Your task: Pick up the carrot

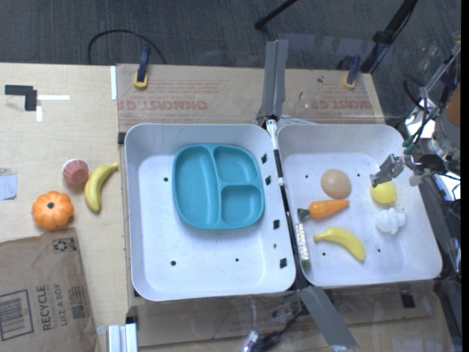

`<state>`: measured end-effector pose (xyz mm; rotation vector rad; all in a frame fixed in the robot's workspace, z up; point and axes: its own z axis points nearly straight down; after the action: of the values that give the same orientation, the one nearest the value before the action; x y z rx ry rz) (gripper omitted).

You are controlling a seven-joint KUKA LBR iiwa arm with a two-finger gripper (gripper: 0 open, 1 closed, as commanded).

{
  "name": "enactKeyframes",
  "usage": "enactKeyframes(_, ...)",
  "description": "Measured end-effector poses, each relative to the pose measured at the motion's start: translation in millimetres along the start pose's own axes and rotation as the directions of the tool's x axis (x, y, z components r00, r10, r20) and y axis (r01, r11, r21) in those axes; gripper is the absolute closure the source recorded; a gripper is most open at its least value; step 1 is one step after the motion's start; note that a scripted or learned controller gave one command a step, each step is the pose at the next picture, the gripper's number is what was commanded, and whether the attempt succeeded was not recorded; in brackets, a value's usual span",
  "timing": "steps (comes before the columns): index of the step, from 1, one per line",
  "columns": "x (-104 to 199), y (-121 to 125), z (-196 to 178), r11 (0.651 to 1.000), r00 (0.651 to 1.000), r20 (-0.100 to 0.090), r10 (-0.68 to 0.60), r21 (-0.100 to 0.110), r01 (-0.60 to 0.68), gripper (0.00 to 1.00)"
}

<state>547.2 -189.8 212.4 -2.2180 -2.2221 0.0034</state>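
Pincer [386, 171], grip state unclear, hovers near the orange, green-tipped carrot [327, 209] lying flat.

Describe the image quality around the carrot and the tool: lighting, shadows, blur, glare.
Camera view: even, soft overhead light with faint shadows. The carrot is fairly sharp against the right bin. The tool at the right is small and slightly blurred, so its fingers are hard to read. The white object nearly washes out against the bin floor; the bin edges bow slightly from lens distortion.

Carrot [327, 209] lies between egg [335, 183] and banana [341, 241].
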Motion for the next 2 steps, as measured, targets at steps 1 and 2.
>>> enactKeyframes(1,25.0,9.7,120.7,0.953,0.953,0.001,-0.302,-0.003,0.302,0.00)
enactKeyframes(2,63.7,-26.0,120.9,0.532,0.532,0.002,-0.847,-0.002,0.847,0.00)
